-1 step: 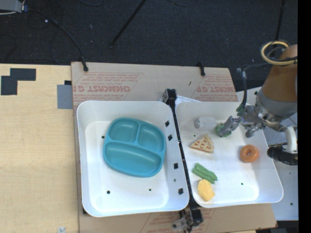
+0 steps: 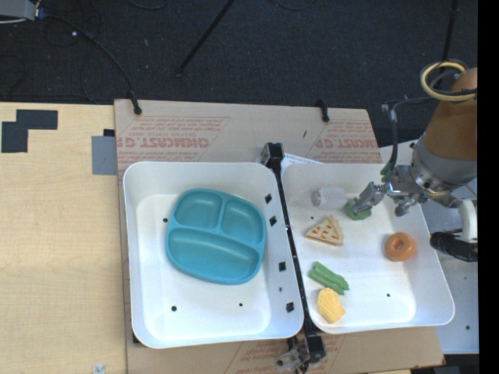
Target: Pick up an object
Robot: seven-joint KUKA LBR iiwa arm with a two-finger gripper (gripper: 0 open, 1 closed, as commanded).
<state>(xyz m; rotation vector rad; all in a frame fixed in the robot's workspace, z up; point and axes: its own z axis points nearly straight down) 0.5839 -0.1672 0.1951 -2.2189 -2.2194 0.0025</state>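
Dark carpet strewn with cables is lying behind a pale wooden bench (image 2: 54, 248), where a cardboard sheet (image 2: 234, 135) is carrying two shallow white bins side by side. Seen from above at a slant, the left bin (image 2: 148, 302) is holding a teal divided plate (image 2: 217, 236), sitting roughly in its middle. The right bin (image 2: 425, 302) is holding the toy food: a waffle-patterned wedge (image 2: 325, 231) near the centre, an orange donut (image 2: 400, 246) off to the right, a green bean pod (image 2: 328, 277) and, just beside it nearer the front rim, a yellow corn cob (image 2: 330, 306). A pale, blurry cylinder (image 2: 328, 198) is resting toward the back.

Reaching in from the right, the arm is putting its gripper (image 2: 363, 203) low over the back part of the right bin, right at a small green object (image 2: 359, 213). Whether the fingers are spread or closed I cannot tell, and nothing is visibly lifted. By my reading, the pick is only at the approach-or-grasp stage: closing securely and raising an item clear of the bin are both remaining.
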